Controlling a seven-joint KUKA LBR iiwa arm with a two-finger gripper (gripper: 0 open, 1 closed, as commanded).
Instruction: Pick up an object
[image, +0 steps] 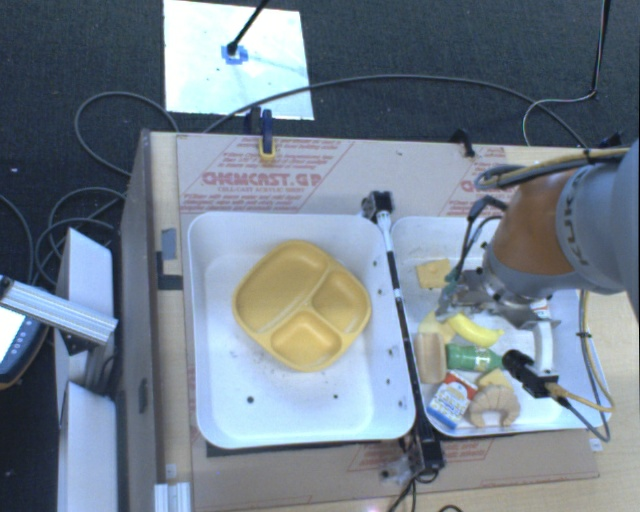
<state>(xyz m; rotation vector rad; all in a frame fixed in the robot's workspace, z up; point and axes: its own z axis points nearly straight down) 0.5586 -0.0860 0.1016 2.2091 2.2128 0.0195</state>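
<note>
The right bin (420, 235) holds several toy foods: a yellow cheese wedge (433, 273), a yellow banana (474, 329), a tan bread piece (430, 356), a green bottle (472, 357), a red-and-white carton (450, 398) and a croissant (496, 405). My gripper (462, 293) hangs low over the middle of this bin, between the cheese wedge and the banana. The wrist above hides its fingers. Nothing shows as held.
The left bin (215, 400) holds a yellow divided plate (302, 304). A black divider bar (397, 300) runs between the two bins. The grey and orange arm (560, 230) covers the right bin's far right part. Cables lie around the bench.
</note>
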